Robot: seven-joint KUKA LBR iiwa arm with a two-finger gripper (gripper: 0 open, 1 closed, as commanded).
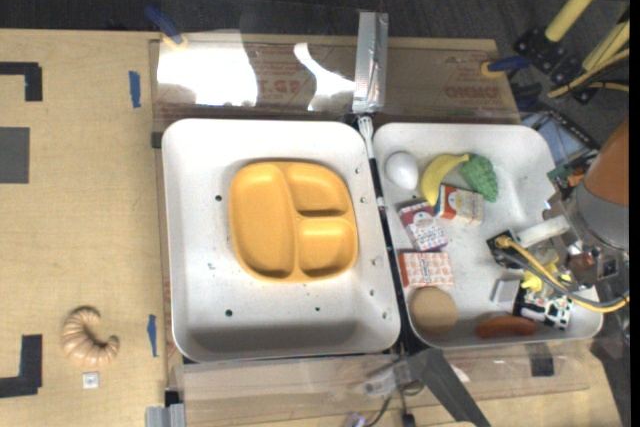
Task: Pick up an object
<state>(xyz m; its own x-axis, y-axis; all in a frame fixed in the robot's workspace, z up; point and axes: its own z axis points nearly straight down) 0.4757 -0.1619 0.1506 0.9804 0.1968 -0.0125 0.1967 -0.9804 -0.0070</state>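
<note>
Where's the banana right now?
The banana lies near the back of the right bin, between a white egg and a green toy.

The arm [610, 190] is cut off by the right edge. Its pincer [545, 277] is lost among cables, its state unclear. Print on the small packets [428, 233] is too small to read.

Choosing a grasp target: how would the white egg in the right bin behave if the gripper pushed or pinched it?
The white egg looks smooth and rounded, so it would probably roll when nudged and might slip out of a pinch. It lies near the banana, which may stop it on that side.
</note>
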